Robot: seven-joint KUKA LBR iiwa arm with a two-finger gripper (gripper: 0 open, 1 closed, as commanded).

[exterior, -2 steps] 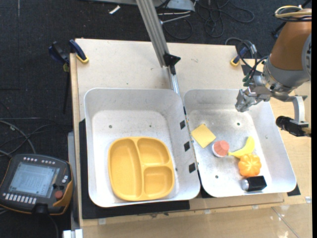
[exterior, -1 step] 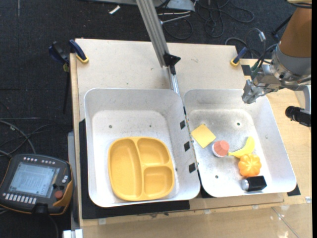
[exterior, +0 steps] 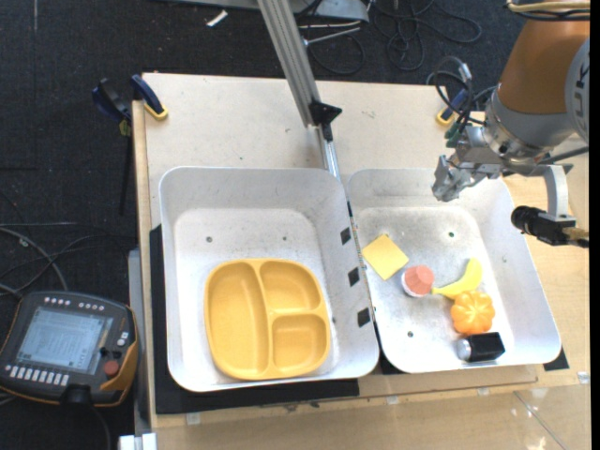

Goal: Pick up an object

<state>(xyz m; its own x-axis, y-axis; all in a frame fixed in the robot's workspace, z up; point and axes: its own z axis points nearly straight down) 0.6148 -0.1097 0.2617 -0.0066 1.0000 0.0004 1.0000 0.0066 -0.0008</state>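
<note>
Grey gripper (exterior: 451,182) over right bin (exterior: 525,279) rim, state unclear; no writing legible anywhere.

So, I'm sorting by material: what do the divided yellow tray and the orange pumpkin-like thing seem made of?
The divided yellow tray looks like moulded plastic: uniform colour, smooth rounded compartments, soft sheen. The orange pumpkin-like thing seems to be plastic or rubber, with glossy ribbed lobes; which one is unclear.

Below the gripper (exterior: 450,184), the right bin (exterior: 525,279) floor lies bare. Farther down, cheese slice (exterior: 384,256), pink cup (exterior: 418,280), banana (exterior: 461,279), orange (exterior: 472,313) and black cylinder (exterior: 480,347) crowd together, leaving narrow gaps.
</note>
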